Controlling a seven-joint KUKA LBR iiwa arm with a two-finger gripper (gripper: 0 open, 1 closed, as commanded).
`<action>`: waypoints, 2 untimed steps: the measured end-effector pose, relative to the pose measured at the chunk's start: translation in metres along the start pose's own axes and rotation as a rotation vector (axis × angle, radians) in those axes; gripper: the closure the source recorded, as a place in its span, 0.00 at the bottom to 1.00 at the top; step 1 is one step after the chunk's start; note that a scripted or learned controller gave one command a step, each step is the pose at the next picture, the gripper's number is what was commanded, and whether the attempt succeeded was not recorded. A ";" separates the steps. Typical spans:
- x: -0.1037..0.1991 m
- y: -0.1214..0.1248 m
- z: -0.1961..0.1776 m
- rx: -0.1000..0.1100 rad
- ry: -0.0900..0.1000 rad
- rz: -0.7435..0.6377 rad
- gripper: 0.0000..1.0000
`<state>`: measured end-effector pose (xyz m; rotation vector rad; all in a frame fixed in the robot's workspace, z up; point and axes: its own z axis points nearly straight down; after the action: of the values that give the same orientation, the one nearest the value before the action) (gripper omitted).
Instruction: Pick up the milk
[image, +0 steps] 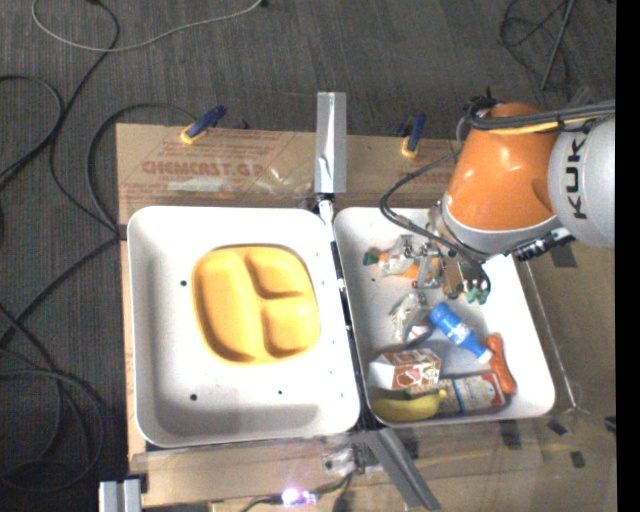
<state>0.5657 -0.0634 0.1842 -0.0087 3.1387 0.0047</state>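
Observation:
The milk (406, 371) is a small white and red-brown carton lying in the front part of the right bin (530, 300), with a banana (411, 405) just in front of it. My gripper (414, 296) hangs below the orange wrist band (498, 180) over the middle of the right bin, behind the carton and apart from it. Nothing shows held in it.
A blue bottle (456, 328) lies right of the gripper, with an orange-red item (501, 365) and a clear bottle (472, 392) toward the front right. A small orange and green piece (386, 259) sits at the back. The left bin (160, 260) holds a yellow divided tray (257, 302).

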 end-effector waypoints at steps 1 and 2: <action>0.002 -0.034 0.084 0.003 -0.022 -0.044 0.00; -0.070 -0.047 0.004 0.003 -0.003 -0.102 0.00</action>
<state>0.6361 -0.1104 0.1801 -0.1691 3.1314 -0.0005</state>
